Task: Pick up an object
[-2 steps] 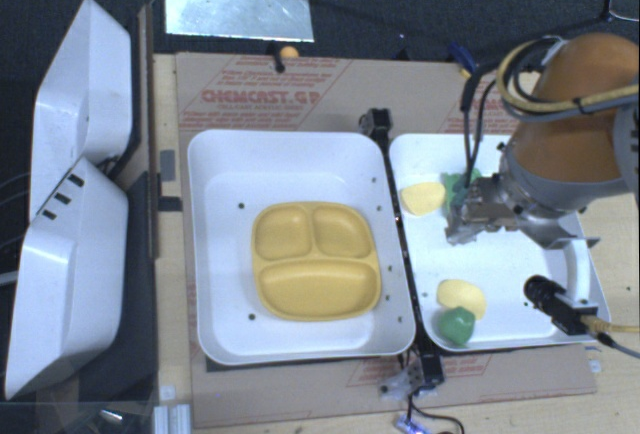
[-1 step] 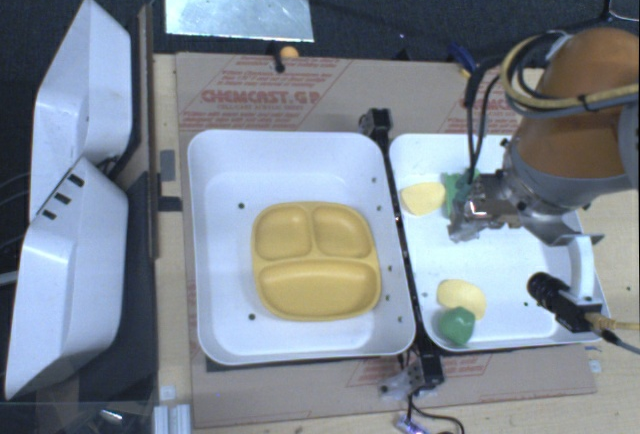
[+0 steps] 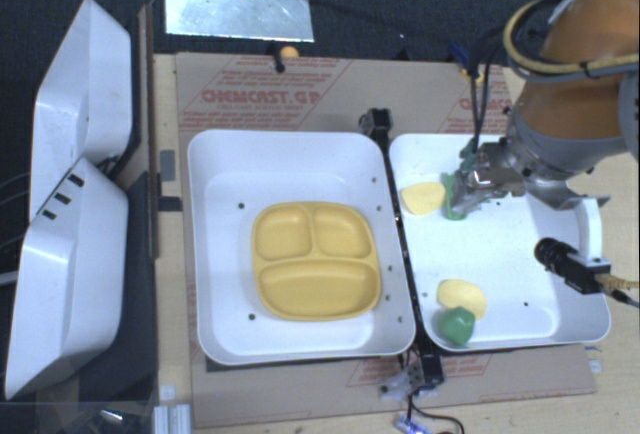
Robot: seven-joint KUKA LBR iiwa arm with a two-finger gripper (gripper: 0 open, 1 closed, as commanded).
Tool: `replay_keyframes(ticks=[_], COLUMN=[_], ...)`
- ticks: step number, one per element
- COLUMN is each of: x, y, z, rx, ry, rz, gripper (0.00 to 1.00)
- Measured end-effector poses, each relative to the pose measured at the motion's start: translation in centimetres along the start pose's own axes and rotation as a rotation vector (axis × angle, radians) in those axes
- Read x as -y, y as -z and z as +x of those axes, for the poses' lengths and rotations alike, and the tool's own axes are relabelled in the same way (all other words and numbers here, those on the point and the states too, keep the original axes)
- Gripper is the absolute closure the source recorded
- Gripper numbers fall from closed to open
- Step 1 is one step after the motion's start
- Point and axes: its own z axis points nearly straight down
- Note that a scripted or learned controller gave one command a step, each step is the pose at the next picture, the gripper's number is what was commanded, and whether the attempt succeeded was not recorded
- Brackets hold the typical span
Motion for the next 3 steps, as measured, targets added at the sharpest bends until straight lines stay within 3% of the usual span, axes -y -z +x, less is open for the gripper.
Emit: replay_keyframes(ticks=[1,2,3], x=[-0.3,-0.8,-2.4], y=[0.8,4.1,5.0], z=[1.4,5.3,5.9], rx=[0.0,-0.001,0.0], ry=[-0.049,-0.046,-0.049], rz=[0.001,-0.002,0.0], gripper=[1.0,1.0,1.0])
